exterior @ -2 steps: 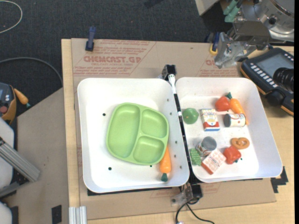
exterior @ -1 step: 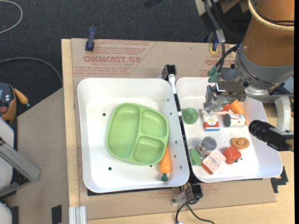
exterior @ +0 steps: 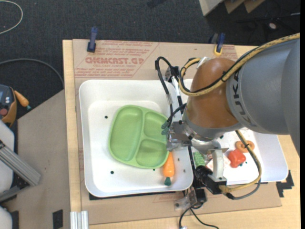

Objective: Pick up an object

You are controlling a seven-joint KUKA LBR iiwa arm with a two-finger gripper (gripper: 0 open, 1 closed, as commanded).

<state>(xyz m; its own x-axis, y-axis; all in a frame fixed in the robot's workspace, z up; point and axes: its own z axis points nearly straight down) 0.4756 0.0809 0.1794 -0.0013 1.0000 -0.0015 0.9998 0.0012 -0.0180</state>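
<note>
Arm (exterior: 257,92): grey, with an orange band above the wrist, it reaches in from the right and hangs over the seam between the two bins, covering much of the right one.

Jaws (exterior: 170,136): the grasping part sits low at the right rim of the left bin, just at the right edge of the green tray; whether it is released or clenched cannot be told, since the wrist hides it from above.

Left bin (exterior: 95,128): shallow, white, with rounded corners, lying on the desk.

Green tray (exterior: 136,136): a pale green plate with divided compartments, lying flat in the middle of the left bin, its right edge under the wrist.

Carrot (exterior: 168,166): a small orange toy carrot with a green tip, lying in the left bin near its lower right corner, just below the tray's right edge and just beside the bin wall. Nothing grips it.

Right bin (exterior: 271,163): white, mostly covered by the arm; its lower right part shows.

Orange-red object (exterior: 236,157): a small toy lying in the right bin, below the arm, with a yellow cable looping beside it.

Desk (exterior: 114,56): a brown board with printed red lettering, held by blue clamps at its far edge.
</note>
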